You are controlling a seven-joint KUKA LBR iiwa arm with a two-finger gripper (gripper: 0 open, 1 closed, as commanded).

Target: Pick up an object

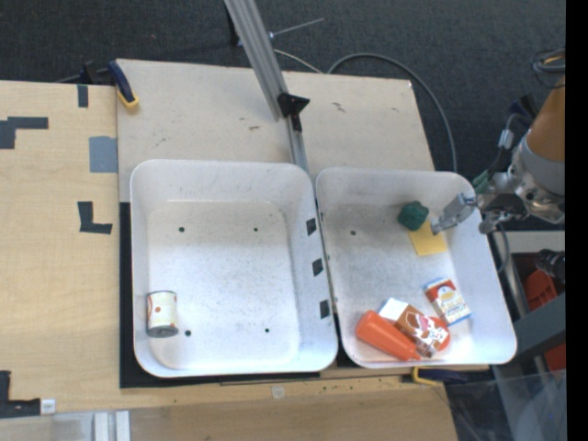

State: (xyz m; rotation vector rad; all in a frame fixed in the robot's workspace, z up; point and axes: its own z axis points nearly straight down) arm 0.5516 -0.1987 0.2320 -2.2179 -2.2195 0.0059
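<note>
Bench [211, 108] carries two white bins side by side. Left bin [220, 177] holds one small can [162, 313], lying near its front-left corner. Right bin [367, 186] holds the rest: an orange tube [384, 334] at the front, lying slantwise, touching a white-and-red packet [415, 324] just to its right; a small red-and-blue carton [447, 301] close beside that packet, towards the right wall. Further back, a green lump [413, 215] sits against a yellow pad [427, 241], the pad just in front of it. Gripper [453, 214] hovers at the right bin's back-right corner, just right of the green lump and above the pad's far edge; nothing seen between its fingers. Whether they are spread or pressed together: cannot tell.
</note>
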